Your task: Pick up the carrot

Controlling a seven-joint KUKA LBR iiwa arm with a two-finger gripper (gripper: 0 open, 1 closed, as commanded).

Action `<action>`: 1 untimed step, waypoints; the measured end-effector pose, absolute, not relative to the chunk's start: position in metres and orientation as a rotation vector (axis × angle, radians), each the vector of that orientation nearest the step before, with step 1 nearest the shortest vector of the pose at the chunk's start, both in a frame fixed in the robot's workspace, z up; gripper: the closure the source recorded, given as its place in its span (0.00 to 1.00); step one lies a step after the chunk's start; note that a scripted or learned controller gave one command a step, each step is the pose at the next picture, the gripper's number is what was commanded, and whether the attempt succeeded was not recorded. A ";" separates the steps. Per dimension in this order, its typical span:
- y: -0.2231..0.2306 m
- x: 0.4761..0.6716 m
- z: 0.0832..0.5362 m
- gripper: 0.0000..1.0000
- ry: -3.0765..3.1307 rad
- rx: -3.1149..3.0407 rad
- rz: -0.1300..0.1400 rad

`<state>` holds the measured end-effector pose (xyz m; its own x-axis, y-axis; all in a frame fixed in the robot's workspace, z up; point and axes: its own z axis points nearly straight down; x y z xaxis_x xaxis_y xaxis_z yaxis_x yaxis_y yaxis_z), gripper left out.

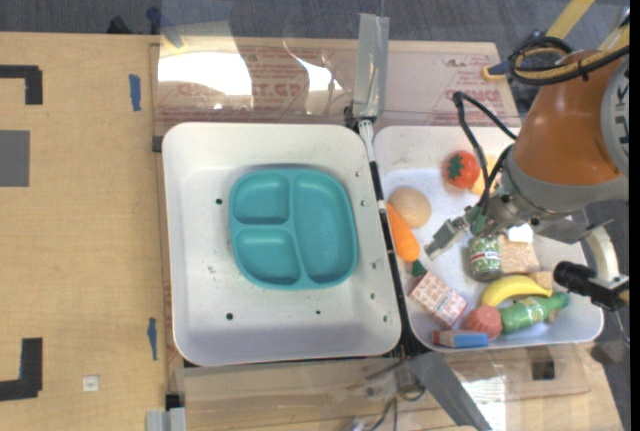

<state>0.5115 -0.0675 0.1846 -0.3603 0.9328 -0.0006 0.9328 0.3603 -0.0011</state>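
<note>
Right of centre, I see the carrot (404, 241) untouched against the bin wall; gripper (478, 221) hovers near, jaw state unclear.

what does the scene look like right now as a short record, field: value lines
target: carrot, lying at the left edge of the right bin
gripper: gripper low over the right bin, just right of the carrot, not holding it
neighbours: beige egg-like piece above the carrot, pink patterned box below
left bin: left bin holds a teal divided plate
</note>
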 end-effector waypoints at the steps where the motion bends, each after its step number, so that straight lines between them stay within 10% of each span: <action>1: 0.007 0.565 0.184 0.00 -2.675 -1.649 -0.005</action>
<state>0.5645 0.0074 0.1844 -0.4491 0.8935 0.0006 0.8935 0.4491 0.0032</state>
